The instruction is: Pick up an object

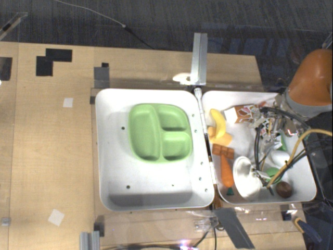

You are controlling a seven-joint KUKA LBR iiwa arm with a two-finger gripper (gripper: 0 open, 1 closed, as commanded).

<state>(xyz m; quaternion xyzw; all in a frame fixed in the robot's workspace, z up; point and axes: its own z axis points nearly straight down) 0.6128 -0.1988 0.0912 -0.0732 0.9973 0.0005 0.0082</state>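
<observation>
My jaws (266, 139) hang low over the right bin (307, 194), their state impossible to tell among cables; I judge this the reach. Next, I must settle on one object, perhaps the banana (218, 125) or the carrot (227, 173).

One fixed camera looks down on my bench (47, 155) at a slant, from well above. It takes in both white bins (112, 191). My arm (312, 82) enters from its right.
</observation>
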